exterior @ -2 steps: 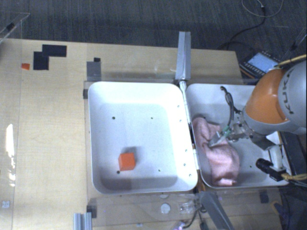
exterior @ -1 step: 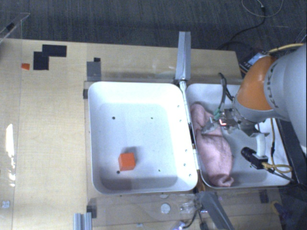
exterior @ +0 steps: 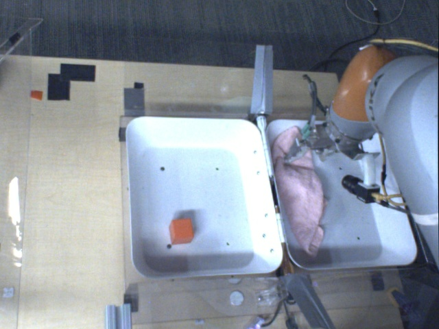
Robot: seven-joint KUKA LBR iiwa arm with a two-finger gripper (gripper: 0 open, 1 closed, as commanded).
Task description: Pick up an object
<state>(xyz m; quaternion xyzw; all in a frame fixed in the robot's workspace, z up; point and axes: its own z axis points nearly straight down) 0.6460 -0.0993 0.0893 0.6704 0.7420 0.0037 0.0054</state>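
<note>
Evidently the two-finger gripper [exterior: 310, 137] sat at the top end of the one crumpled pink cloth [exterior: 302, 194], which ran lengthwise down the right white bin [exterior: 384, 252] along its left wall (jaw state: could not tell). One small orange cube [exterior: 182, 231] lay well apart in the left white bin [exterior: 147, 184].
</note>
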